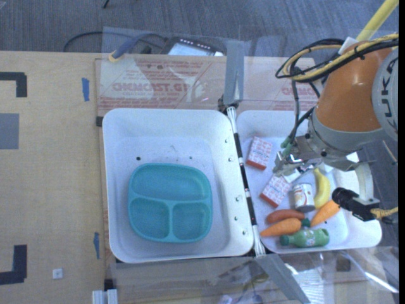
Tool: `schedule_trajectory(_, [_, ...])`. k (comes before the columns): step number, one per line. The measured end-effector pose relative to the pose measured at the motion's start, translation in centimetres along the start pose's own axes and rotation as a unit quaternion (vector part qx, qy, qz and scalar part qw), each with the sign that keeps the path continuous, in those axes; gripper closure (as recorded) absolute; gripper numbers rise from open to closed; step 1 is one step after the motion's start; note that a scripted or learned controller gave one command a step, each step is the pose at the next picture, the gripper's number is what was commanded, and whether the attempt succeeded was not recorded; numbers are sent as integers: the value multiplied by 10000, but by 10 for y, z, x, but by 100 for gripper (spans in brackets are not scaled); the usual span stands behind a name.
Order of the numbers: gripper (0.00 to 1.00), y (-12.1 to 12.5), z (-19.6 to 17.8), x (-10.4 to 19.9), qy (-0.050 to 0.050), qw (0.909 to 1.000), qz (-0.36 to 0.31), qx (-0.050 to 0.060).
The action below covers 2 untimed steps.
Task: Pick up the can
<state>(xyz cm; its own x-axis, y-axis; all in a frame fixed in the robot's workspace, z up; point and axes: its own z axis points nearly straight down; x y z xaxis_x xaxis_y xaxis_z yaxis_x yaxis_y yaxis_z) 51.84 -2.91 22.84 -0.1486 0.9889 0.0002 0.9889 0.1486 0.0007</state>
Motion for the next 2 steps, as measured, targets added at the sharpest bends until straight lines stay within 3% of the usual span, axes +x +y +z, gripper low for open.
schedule_trajectory(1, [100,-14,-42,38,-5,9995,-314,-4])
schedule_trajectory(2, [100,-22,-46,20,-5,10000,-22,-6])
